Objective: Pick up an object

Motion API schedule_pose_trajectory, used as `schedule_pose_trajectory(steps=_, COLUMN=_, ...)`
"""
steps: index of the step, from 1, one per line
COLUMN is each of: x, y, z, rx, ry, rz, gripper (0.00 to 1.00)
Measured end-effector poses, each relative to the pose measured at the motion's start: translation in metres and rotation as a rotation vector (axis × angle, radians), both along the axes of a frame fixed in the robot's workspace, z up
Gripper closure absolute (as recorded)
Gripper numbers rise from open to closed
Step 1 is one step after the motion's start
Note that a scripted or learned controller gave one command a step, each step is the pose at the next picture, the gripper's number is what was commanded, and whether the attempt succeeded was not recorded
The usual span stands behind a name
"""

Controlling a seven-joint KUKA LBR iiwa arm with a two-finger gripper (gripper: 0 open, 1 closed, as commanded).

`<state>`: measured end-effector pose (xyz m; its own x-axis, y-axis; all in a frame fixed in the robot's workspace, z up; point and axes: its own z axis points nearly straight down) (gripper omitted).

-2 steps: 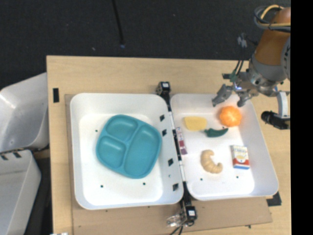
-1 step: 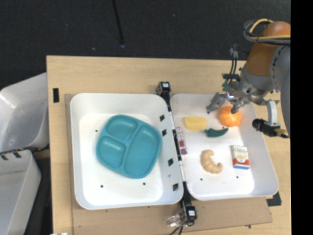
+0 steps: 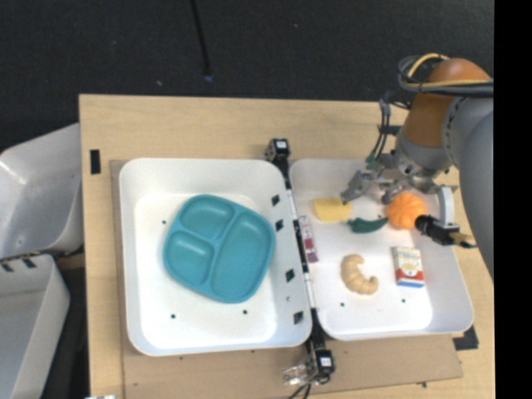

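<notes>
now the claw [image 3: 376, 188] hovers beside the orange [image 3: 405, 209].

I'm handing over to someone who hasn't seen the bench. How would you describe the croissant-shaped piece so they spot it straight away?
Start at the right-hand white bin, the one without the teal divided plate. Look to its lower middle, below the yellow block and left of the small red and white carton. The croissant is the pale tan, curved, ridged piece lying alone there, the bin's only crescent shape.
</notes>
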<state>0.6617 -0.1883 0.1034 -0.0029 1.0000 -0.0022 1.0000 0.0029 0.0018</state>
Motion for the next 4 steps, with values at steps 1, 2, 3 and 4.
schedule_pose_trajectory(steps=1, x=0.001, y=-0.001, z=0.014, rx=-0.003, ry=-0.004, rz=0.001, gripper=1.0)
schedule_pose_trajectory(steps=2, x=0.002, y=-0.001, z=0.059, rx=0.0, ry=-0.005, rz=0.0, gripper=1.0)
schedule_pose_trajectory(steps=3, x=-0.001, y=0.004, z=0.106, rx=0.0, ry=-0.004, rz=0.001, gripper=1.0)
schedule_pose_trajectory(steps=4, x=0.0, y=0.003, z=0.137, rx=0.0, ry=-0.004, rz=0.003, gripper=1.0)
